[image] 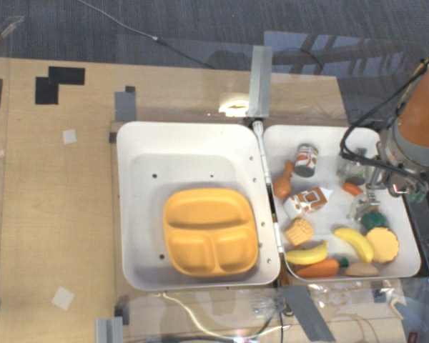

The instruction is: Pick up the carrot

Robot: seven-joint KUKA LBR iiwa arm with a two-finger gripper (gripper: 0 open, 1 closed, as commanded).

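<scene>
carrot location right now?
In the camera view the carrot lies at the near edge of the right bin, just below a banana and left of a tan, potato-like piece.

The pale wood-look desk (57,213) has a smooth, faintly shiny laminate face. On it, the two shallow white plastic bins (139,163) look smooth with a soft sheen. In the left bin, the yellow moulded plastic tray (209,229) with three compartments is matt. In the right bin, the orange plastic carrot (317,269) at the near wall is smooth and slightly glossy, as are the two yellow plastic bananas (306,254) just behind it. The small silver can (306,159) looks metallic and shiny. The hand (370,191) of bare grey metal glints.
</scene>
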